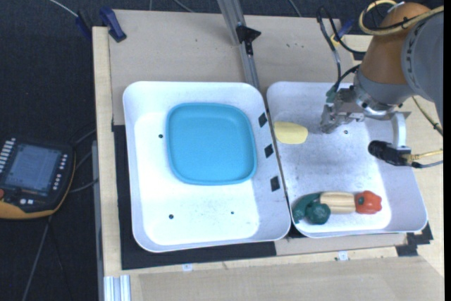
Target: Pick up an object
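Gripper [337, 118] low over the right bin [310, 169], fingers' state cannot be told, nothing seen between them; yellow object [290, 132] just beside it, leftward; green, tan and red toy [337, 206] at near edge; blue plate [211, 142] in left bin [148, 151].

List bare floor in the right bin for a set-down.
Right bin: free mid-floor between the yellow piece, gripper and toy row. Crowded along the near edge and top. Left bin: strip below the blue plate.
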Controlling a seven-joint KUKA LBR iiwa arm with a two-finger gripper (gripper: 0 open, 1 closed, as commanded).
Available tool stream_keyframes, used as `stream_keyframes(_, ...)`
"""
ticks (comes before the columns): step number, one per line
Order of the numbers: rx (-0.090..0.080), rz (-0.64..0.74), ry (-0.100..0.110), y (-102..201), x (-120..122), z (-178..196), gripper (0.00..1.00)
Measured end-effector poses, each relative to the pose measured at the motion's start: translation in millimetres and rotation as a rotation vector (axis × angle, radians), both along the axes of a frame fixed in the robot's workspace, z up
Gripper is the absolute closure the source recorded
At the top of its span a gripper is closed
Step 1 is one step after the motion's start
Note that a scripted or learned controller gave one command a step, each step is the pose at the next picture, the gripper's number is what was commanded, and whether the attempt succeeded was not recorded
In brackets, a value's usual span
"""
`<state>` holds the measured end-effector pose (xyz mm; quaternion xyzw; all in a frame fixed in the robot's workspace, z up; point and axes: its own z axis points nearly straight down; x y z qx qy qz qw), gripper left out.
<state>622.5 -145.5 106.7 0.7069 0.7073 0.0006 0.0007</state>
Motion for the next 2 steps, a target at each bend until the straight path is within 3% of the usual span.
stream_keyframes(2, -0.001, 0.000, -0.002, 6, 2, 90, 1.00)
